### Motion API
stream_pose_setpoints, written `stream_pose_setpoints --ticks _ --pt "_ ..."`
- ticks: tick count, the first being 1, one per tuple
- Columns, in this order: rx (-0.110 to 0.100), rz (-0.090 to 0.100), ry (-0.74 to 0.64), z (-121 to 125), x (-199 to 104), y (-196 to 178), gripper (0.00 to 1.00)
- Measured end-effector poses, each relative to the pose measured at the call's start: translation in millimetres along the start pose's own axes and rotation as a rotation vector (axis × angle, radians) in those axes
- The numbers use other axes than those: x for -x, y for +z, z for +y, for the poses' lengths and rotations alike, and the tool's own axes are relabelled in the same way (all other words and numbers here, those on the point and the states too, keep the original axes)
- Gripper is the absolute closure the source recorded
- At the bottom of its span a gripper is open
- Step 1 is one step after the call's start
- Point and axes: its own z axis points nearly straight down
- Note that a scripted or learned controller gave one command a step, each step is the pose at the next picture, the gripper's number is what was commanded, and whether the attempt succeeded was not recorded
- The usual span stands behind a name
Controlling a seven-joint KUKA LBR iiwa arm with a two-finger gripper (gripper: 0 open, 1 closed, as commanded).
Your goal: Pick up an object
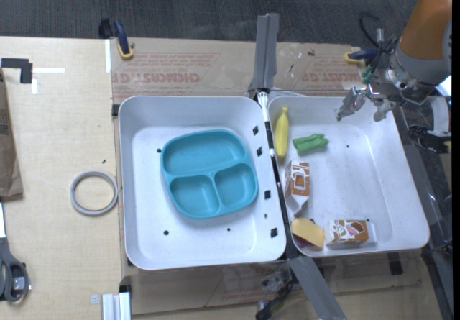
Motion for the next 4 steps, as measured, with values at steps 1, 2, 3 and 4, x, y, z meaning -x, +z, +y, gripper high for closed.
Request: stream_pose_setpoints --ticks 1,2,3,4 --pt "0.002 0.0 -0.367 -17.9 -40.5 106.2 0.0" --pt "0.001 0.001 -0.171 -65.0 -54.0 100.9 0.0" --pt "0.002 0.0 -0.292 18.6 -49.0 109.7 0.0" --pt "-0.005 -0.001 -0.295 17.6 -48.0 104.3 1.0"
